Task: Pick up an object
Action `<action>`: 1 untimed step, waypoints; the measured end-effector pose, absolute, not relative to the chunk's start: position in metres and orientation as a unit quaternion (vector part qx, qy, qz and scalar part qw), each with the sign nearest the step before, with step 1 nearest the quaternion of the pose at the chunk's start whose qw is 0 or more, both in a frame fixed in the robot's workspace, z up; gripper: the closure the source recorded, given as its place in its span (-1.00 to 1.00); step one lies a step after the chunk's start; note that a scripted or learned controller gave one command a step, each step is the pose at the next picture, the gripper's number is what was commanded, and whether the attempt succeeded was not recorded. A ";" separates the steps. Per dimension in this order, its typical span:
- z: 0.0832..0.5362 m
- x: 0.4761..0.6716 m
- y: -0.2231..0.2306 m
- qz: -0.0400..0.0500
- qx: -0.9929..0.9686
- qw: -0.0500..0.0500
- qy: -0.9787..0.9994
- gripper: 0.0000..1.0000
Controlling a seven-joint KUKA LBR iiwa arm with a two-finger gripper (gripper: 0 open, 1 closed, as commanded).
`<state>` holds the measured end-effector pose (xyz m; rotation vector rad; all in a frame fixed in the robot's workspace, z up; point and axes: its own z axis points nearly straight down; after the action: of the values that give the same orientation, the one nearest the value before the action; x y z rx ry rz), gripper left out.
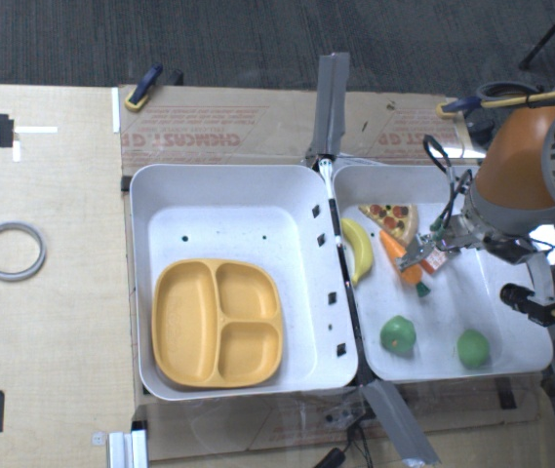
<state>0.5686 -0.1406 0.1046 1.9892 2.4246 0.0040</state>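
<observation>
**Pincer low over the carrot in the right bin**

Down in the shallow white right-hand bin [511, 359], the grey two-finger gripper [421, 255], reached in from three o'clock under the orange-banded wrist. Directly beneath and touching its tips, a small orange toy carrot [400, 257], lying slantwise from eleven o'clock to five o'clock. Fingers pressed close around the carrot's middle, but whether truly clamped on it or merely resting against it: cannot tell from this slant.

At twelve o'clock of the gripper, just beside it, a triangular toy pizza slice [392, 217] with red and green toppings. At nine o'clock, near the dividing wall, a curved yellow plastic banana [358, 249]. At six o'clock, well apart, a round green toy apple [398, 335]; at five o'clock, another round green fruit [473, 348] near the bin's front rim.

In the shallow white left-hand bin [218, 193], a yellow three-compartment plastic plate [218, 322], set toward the seven o'clock corner, flat on the floor.

Outside the bins at nine o'clock, on the pale wooden bench [62, 359], a grey roll of tape [10, 251].
</observation>
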 end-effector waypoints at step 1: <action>0.102 0.582 -0.122 0.002 0.524 0.011 0.852 -1.00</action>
<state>0.5821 -0.1217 0.1017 1.6338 2.6581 0.0053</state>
